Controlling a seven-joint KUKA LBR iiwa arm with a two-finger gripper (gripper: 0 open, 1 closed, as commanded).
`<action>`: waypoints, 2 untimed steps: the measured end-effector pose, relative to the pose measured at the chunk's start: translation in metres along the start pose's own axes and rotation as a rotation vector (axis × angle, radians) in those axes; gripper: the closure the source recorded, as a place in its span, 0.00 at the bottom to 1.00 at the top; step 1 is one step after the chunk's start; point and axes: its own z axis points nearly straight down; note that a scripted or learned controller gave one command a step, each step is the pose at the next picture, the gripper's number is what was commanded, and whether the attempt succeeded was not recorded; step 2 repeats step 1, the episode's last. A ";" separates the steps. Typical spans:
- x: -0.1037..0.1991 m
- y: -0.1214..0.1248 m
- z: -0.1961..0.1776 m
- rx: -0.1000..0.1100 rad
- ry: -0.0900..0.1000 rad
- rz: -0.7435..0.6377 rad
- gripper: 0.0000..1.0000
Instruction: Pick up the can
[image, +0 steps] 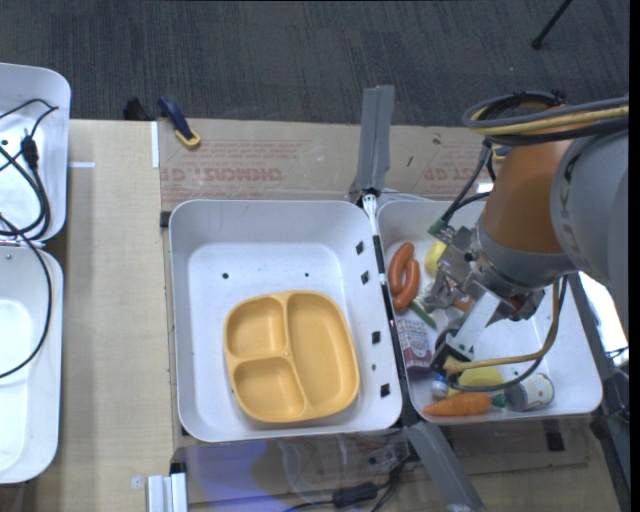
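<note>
Gripper (447, 300) low in right bin (585, 400)

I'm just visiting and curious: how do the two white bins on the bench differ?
The left bin holds one thing, a yellow divided plate; the right bin holds a jumble, including a hot dog and a carrot. The arm hangs over the right bin, not the left. Both are shallow, white and side by side.

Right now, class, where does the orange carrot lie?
The carrot lies in the right bin, along its near wall, just below a yellow piece of toy food.
</note>
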 end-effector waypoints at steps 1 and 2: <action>-0.004 0.100 0.006 0.000 -0.001 -0.001 1.00; -0.004 0.100 0.006 0.000 -0.001 -0.001 1.00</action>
